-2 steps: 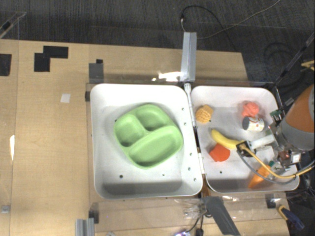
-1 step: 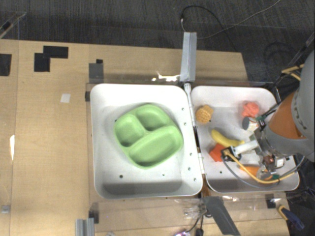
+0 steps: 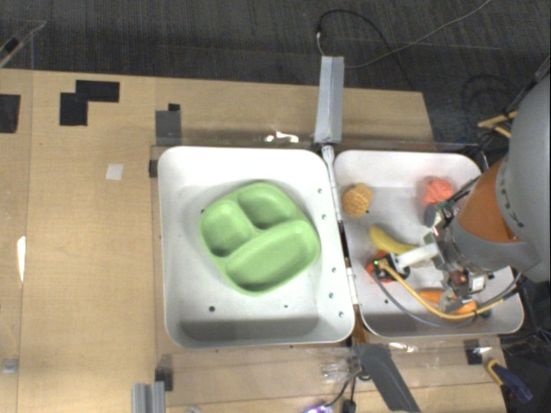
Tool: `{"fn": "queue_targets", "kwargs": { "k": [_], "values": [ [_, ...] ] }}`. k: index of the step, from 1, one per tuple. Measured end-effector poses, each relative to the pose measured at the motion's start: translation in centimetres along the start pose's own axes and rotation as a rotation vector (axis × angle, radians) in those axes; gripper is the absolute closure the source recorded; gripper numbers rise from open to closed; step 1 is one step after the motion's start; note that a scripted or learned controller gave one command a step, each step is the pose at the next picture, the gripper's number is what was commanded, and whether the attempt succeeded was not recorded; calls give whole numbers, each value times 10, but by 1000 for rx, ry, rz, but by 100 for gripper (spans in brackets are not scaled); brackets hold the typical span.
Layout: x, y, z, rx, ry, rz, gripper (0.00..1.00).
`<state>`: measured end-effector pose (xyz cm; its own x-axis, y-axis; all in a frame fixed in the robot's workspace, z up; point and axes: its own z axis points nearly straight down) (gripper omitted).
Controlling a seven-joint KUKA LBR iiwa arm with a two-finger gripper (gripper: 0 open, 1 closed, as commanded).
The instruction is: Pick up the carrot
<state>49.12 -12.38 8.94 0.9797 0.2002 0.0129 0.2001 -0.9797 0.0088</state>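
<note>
We look down on a pale wooden counter (image 3: 77, 256) with black tape patches (image 3: 86, 100) near its far left edge. Beyond it lies dark grey carpeted floor (image 3: 172, 15), where a thin black cable (image 3: 405, 37) loops. A grey metal bracket (image 3: 331, 99) stands at the counter's far edge. Light is even and soft.

No text, label, brand or number I can read, black squares on the tabletop (image 3: 77, 256) perhaps unlettered markers

green plate (image 3: 258, 235): glossy plastic | bins (image 3: 181, 231): smooth white plastic | bench (image 3: 77, 256): matt wood
</note>
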Motion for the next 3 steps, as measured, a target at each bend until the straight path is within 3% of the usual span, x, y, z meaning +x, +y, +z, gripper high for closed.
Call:
{"fn": "queue_targets", "kwargs": {
  "k": [1, 2, 3],
  "values": [
    [3, -1, -11, 3, 5, -6, 100],
    [10, 25, -78, 14, -15, -9, 100],
    [65, 97, -142, 10, -13, -9, 100]
  ]
}}
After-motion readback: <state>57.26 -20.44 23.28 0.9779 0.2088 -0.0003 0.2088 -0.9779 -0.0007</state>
